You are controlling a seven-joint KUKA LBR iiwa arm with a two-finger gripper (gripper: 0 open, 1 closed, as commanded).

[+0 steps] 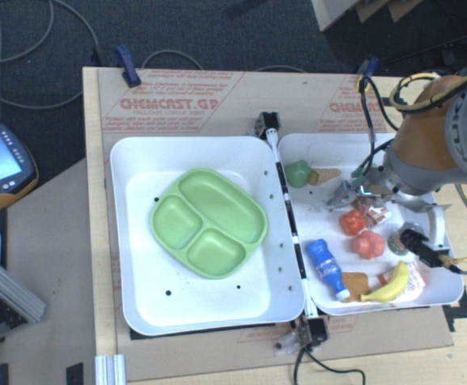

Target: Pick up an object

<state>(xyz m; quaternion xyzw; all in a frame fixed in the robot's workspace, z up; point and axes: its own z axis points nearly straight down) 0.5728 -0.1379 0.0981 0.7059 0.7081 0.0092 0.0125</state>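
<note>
- We observed the two-finger gripper [352,189] low in the right shallow white bin [450,291], near its middle; whether it was released or clenched, we could not tell.
- Just below it lay two red rounded items: one [352,222] beside the gripper, one [369,245] lower.
- A green ball-like object [298,172] sat at the bin's upper left.
- A blue plastic bottle [326,267] and a yellow banana [387,285] lay along the near wall.
- The left white bin [129,215] held a green three-compartment plastic tray [209,222].

arm [450,147]: grey casing | orange band above wrist | black cable alongside
</note>
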